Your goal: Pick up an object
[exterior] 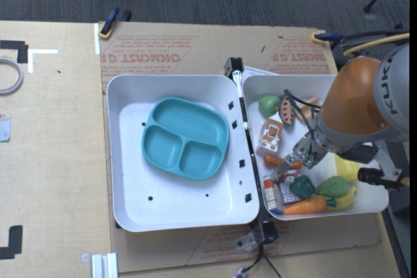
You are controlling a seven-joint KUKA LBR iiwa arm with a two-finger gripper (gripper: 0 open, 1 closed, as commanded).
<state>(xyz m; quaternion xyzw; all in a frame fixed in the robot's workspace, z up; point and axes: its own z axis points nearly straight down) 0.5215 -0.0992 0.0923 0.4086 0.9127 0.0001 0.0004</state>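
At the left of the frame the bench (52, 159) is bare wood with a few tape marks. Next comes the left bin (124, 159), which holds one thing — a teal plate (186, 138) with three compartments, lying flat a little above the bin's middle.

Right of the divider, the right bin (374, 205) is crowded. Near its top left sits a green round piece (268, 104), with a brown-and-orange item (288, 112) just beside it. Below those lies a small white-and-orange box (271, 135), then a flat red-and-white packet (273, 192) near the bottom left corner. Along the bottom edge an orange carrot (304, 206) lies with its long axis roughly left to right, touching a dark green piece (302, 187) above it. Further right are a leafy green toy (334, 187) and something yellow (348, 172) partly under the arm.

The tool (301, 154) hangs low in the middle of this bin, reaching in from the right. Whether its fingers are spread or pressed together cannot be told from here, and nothing is plainly held. The nearest candidates lie just below and to its left — the dark green piece and the packet — so a short drop toward the lower left looks like the likeliest move.
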